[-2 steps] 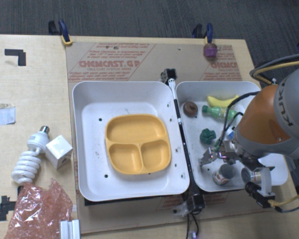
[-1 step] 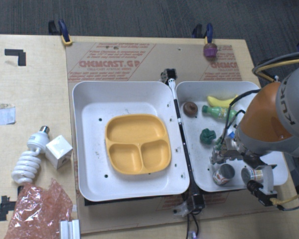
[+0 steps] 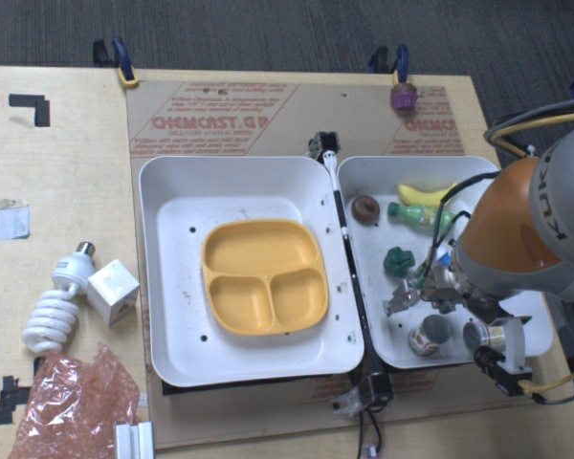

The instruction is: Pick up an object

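Plywood bench, two white bins: gripper [image 3: 402, 301] sits low in the right bin [image 3: 383, 175], jaw state unreadable, near a green toy [image 3: 399, 260] and small round object [image 3: 424, 340]; nothing visibly lifted, pick pending.

Worktop [image 3: 57, 189]: pale, matt wood-grain board. Sheet [image 3: 220, 113] beneath the bins: brown printed paper. Left bin [image 3: 163, 256] and right bin [image 3: 364, 175]: smooth white plastic, slightly glossy. Divided tray [image 3: 265, 275]: smooth matt yellow plastic. Spiral bulb [image 3: 55, 309]: glossy white glass. Bag [image 3: 72, 400]: crinkled, shiny pink film. Arm band [image 3: 512, 223]: glossy orange.
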